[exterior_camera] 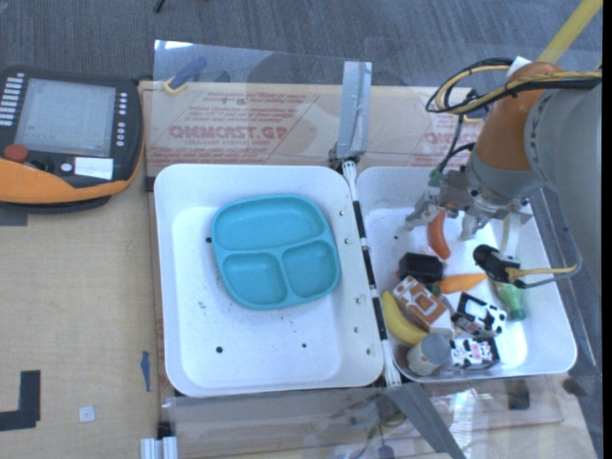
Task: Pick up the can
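From above, the can [427, 355] lies at the near edge of the right bin [555, 347], touching the banana [400, 318]. The hand [467, 220] hangs near the bin's far side, well apart from it, fingers spread wide and holding nothing, likely ready to reach.

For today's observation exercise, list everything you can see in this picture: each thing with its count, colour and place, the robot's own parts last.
bins: 2, white, side by side on the bench
plate: 1, turquoise, three compartments, in the left bin
can: 1, grey, front of the right bin
banana: 1, yellow, right bin, beside the can
carrot: 1, orange, right bin
sausage: 1, red-orange, right bin, under the claw
control pendant: 1, grey and orange, upper left
arm: 1, grey with orange band, from the right
claw: 1, above the right bin's back
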{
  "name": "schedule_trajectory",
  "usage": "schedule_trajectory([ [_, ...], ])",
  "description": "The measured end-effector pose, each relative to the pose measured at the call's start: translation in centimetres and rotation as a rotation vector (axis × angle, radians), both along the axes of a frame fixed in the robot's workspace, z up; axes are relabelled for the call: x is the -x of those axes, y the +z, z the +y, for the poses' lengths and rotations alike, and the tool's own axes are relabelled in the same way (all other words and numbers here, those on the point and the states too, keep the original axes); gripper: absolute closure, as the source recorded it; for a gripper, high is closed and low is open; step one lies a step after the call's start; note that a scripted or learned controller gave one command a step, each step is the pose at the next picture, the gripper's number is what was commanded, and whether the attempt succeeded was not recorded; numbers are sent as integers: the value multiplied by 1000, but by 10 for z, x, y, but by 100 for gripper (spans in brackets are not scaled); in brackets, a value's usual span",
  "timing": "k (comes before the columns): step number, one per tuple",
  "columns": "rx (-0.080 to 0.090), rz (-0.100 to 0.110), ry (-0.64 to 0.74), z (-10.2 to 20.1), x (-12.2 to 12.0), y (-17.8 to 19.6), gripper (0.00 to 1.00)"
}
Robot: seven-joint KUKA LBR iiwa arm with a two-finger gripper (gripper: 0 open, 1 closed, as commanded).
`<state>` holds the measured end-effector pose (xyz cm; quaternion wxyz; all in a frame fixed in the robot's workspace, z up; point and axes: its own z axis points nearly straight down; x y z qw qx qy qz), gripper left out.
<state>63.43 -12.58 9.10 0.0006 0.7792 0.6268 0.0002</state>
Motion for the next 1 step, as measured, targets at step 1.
schedule_trajectory([
  [1,-1,-2,-239,-1,76,-4,0],
])
